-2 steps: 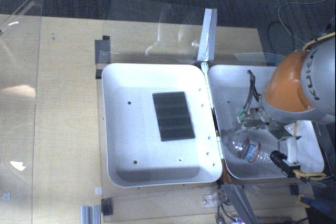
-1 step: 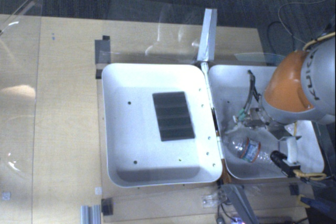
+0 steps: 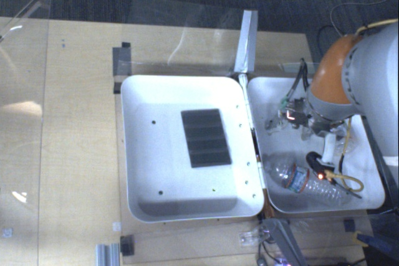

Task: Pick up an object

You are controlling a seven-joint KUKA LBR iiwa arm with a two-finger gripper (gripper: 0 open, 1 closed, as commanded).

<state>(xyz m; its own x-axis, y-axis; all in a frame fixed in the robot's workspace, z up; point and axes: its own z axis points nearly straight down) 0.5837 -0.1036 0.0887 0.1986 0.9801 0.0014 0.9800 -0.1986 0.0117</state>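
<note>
A clear plastic bottle (image 3: 300, 180) with a blue label lies on its side near the front of the right bin (image 3: 268, 93). A black ridged rectangular pad (image 3: 206, 137) rests flat in the middle of the left bin (image 3: 140, 134). My gripper (image 3: 278, 121) hangs low over the middle of the right bin, near its left wall and just behind the bottle. Nothing can be seen held in it. The grey arm with its orange band (image 3: 330, 78) covers the right part of that bin.
A raised divider (image 3: 254, 140) separates the two bins. A metal post (image 3: 247, 47) stands behind them, and a clear plastic sheet (image 3: 37, 103) covers the bench to the left.
</note>
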